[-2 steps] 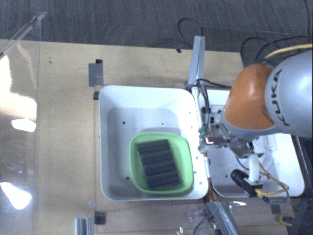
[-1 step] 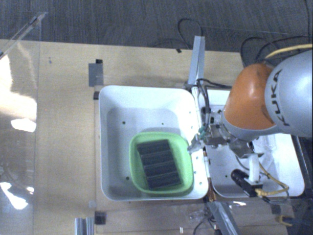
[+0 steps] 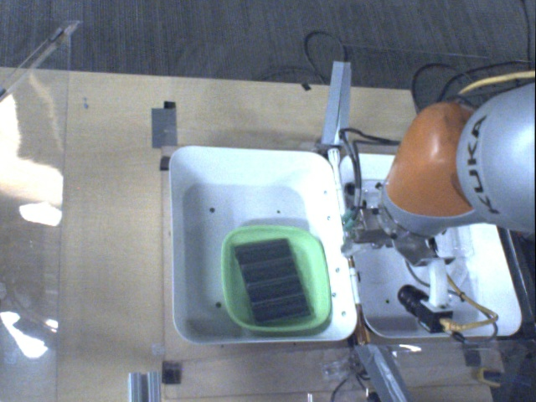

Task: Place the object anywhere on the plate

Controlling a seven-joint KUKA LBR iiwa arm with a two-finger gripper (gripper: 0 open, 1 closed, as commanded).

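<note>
Object (image 3: pixel 270 281) sits on the green plate (image 3: pixel 230 262), left bin (image 3: pixel 193 191): dark ribbed slab, I judge it stiff and light, best taken across its long edges. Arm (image 3: pixel 456 170) is over the right bin (image 3: pixel 502 287); grip state unclear.

Only readable text: "KUKA" in dark letters on the grey arm (image 3: pixel 502 153), running up the casing beside the orange band (image 3: pixel 431 162). Nothing else legible.
</note>
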